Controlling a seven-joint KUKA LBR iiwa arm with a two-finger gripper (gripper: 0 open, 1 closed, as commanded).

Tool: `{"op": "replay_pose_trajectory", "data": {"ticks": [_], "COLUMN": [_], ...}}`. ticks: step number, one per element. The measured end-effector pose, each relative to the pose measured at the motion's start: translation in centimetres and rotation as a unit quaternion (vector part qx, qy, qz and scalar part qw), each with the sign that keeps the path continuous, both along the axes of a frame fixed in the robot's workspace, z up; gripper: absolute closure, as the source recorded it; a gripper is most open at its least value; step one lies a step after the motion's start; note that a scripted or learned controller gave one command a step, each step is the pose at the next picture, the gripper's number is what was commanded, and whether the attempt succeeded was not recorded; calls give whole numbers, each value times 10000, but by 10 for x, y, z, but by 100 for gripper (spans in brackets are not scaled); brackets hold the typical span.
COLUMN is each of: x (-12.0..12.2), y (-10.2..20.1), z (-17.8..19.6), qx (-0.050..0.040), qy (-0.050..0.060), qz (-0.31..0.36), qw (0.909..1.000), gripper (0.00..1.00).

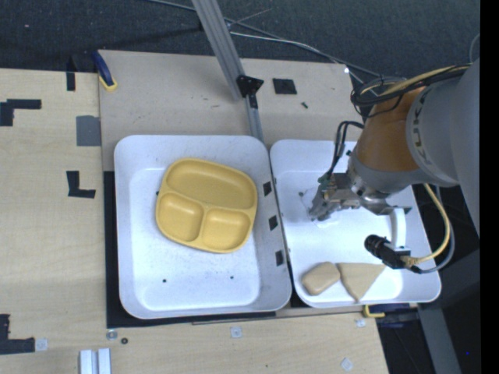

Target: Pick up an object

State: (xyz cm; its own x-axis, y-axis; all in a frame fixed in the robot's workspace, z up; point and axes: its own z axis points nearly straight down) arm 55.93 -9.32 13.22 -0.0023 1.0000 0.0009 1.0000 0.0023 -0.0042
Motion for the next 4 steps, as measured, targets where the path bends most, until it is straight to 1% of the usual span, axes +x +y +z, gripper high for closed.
{"op": "replay_pose_trajectory", "data": {"ticks": [1, 2, 4], "x": [3, 3, 16], "y": [-3, -3, 101], "z": [63, 75, 98], "qx": [-9, -4, 1], "qy": [-41, -20, -18], "qz": [-6, -7, 22], "qw": [10000, 10000, 10000], "gripper": [100, 100, 100]}}
